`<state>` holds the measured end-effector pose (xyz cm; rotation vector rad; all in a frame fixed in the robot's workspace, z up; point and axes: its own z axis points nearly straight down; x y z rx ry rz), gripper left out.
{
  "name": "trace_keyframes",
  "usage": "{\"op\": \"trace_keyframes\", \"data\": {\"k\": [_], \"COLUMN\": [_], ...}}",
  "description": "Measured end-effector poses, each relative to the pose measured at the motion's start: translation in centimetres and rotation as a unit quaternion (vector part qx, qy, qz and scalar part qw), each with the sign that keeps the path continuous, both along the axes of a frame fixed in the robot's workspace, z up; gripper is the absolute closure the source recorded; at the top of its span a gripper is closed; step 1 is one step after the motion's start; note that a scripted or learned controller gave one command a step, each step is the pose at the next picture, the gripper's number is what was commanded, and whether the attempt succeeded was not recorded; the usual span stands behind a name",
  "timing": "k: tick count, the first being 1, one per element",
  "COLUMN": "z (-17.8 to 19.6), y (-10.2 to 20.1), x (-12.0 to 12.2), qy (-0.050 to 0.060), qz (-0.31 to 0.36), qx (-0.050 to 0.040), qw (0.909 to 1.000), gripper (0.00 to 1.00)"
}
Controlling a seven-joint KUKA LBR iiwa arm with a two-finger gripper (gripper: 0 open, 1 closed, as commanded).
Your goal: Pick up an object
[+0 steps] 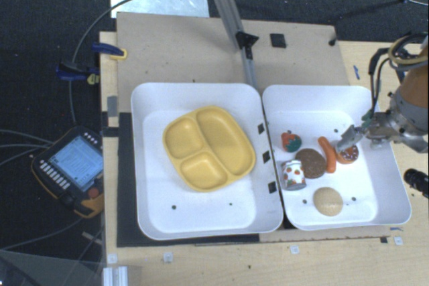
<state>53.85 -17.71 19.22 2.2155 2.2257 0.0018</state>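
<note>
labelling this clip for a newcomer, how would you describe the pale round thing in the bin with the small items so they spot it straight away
Start at the right-hand white bin, the one holding the cluster of small items. Go to its near edge, below the brown disc and right of the small patterned cup. The beige bun-like lump sits there apart from the cluster, the one pale, plain piece among darker or brightly coloured neighbours.

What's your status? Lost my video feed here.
End effector low in right bin, by round red item. Nothing seen held. Sausage, brown patty crowd close.
</note>
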Motion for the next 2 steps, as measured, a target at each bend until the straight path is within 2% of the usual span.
{"op": "trace_keyframes", "data": {"k": [1, 2], "z": [-5.4, -10.0], "y": [-0.6, -0.7], "x": [-0.8, -0.4], "qy": [0.002, -0.002], "qz": [-0.002, -0.002], "qx": [0.0001, 0.0007], "qw": [1.0, 1.0], "gripper": [0.0, 0.0]}}
